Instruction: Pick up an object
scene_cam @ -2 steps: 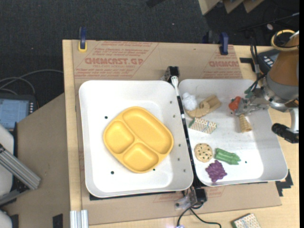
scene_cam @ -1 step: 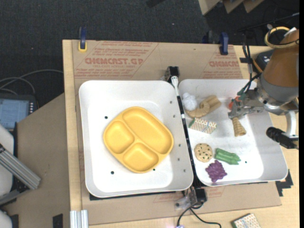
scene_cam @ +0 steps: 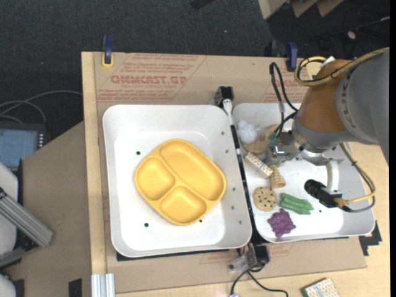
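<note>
1. The step in hand looks like the approach: the gripper (scene_cam: 278, 148) hangs low over the far part of the right bin (scene_cam: 328, 223), with the grey arm and its orange band crossing in from the right
2. Whether the gripper is open or closed cannot be told from this slant, since the wrist hides its working end; nothing can be seen held in it
3. The likeliest targets are the tan piece (scene_cam: 266, 136) just to the gripper's left and the spotted block (scene_cam: 258, 164) lying at an angle just below it; both sit near the bin's left wall
4. The next move, as I judge it, calls for settling on one of these, centring over it and descending straight, because the two lie close together and a careless closing could catch both or push one against the wall
5. Other things in the same bin: a white fluffy ball (scene_cam: 247, 130) at the far left corner, a small tan cylinder (scene_cam: 278, 179), a cookie (scene_cam: 265, 198), a green piece (scene_cam: 296, 203) and a purple cluster (scene_cam: 282, 221) towards the near side
6. The left bin (scene_cam: 124, 122) bears a yellow divided plate (scene_cam: 179, 181), well apart from the gripper and no obstacle
7. The crowding by the dividing wall is the main hindrance; the flat cookie would probably be hard to pinch
</note>
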Controlling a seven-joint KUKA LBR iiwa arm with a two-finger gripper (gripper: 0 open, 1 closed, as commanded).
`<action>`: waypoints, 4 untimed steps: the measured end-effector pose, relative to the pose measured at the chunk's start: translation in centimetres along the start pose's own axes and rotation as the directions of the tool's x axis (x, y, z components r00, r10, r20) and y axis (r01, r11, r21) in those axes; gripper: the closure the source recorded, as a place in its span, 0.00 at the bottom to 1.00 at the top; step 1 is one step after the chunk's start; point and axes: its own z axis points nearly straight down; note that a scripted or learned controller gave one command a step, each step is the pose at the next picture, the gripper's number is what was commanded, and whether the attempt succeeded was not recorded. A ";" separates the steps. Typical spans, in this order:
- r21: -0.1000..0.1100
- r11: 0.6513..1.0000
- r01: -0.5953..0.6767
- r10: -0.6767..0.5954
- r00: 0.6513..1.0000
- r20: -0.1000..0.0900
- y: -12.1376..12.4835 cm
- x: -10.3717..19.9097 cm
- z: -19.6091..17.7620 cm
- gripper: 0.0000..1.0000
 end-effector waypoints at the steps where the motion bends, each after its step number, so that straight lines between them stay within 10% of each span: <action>1: -0.003 1.000 -0.006 0.006 1.000 0.002 0.0 -0.4 -0.2 0.00; 2: 0.001 1.000 -0.009 0.009 1.000 0.002 -1.6 -3.9 -0.2 0.00; 3: -0.002 1.000 -0.007 0.007 1.000 0.001 -1.4 -3.7 -1.2 1.00; 4: -0.016 1.000 0.002 -0.002 1.000 0.002 3.0 2.1 -10.9 1.00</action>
